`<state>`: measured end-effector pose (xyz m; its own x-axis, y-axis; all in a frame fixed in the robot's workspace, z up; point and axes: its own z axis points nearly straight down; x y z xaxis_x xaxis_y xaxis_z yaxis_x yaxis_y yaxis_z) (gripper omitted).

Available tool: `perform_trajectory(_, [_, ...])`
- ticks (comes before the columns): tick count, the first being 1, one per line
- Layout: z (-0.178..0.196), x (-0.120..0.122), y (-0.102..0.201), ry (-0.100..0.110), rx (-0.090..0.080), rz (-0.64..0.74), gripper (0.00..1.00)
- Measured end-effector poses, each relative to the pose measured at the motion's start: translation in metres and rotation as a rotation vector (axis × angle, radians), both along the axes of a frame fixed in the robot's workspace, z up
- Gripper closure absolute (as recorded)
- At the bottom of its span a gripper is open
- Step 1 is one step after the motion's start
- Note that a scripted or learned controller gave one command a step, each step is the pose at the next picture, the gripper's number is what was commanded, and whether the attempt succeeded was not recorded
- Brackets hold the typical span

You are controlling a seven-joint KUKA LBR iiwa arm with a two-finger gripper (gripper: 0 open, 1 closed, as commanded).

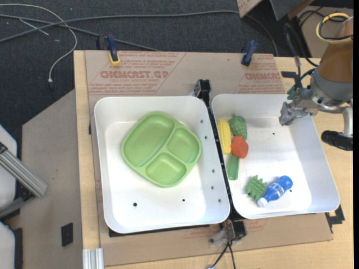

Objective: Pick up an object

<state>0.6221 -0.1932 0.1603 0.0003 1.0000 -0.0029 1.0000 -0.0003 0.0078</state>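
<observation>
**A:** Starting at the near edge of the right-hand shallow white plastic bin (328,189), what lies there, and how would it handle?

**B:** One small blue plastic bottle with a white cap (275,190), lying on its side; touching its left end, one spiky green plastic toy (256,186). By judgement the bottle is light, stiff and smooth, so it may roll or slip; a hold across its round body, midway along, looks best.

**A:** And farther along that bin's left wall?

**B:** A close cluster of toy foods: one long green plastic vegetable (232,166) nearest, one rounded red-orange plastic piece (239,147) above it, one yellow plastic corn cob (224,136) against the wall, and one knobbly dark-green plastic piece (238,125) farthest. All appear light and rigid. Because they touch, a finger could catch a neighbour; the bottle, well apart from them, seems the easier pick.

**A:** The left-hand bin?

**B:** The left-hand shallow white plastic bin (112,206) holds one light-green plastic plate with three compartments (161,148), flat and wide, hard to grasp except at its rim.

**A:** Where is the two-finger gripper?

**B:** The grey two-finger gripper (288,116) hangs over the far right corner of the right bin, well apart from every object. Whether its jaws are apart or together cannot be told. Nothing is seen in it.

**A:** Totals?

**B:** Two bins, one plate, six small objects.
</observation>
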Motion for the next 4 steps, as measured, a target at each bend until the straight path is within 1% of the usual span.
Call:
perform_trajectory(1, [0.055,0.002,0.000,0.000,0.001,0.001,1.00])
perform_trajectory(2, [0.055,-0.006,0.053,0.009,0.006,0.006,1.00])
perform_trajectory(3, [0.048,-0.022,0.103,0.011,0.006,0.005,1.00])
perform_trajectory(4, [0.060,-0.045,0.145,0.010,0.006,0.005,1.00])
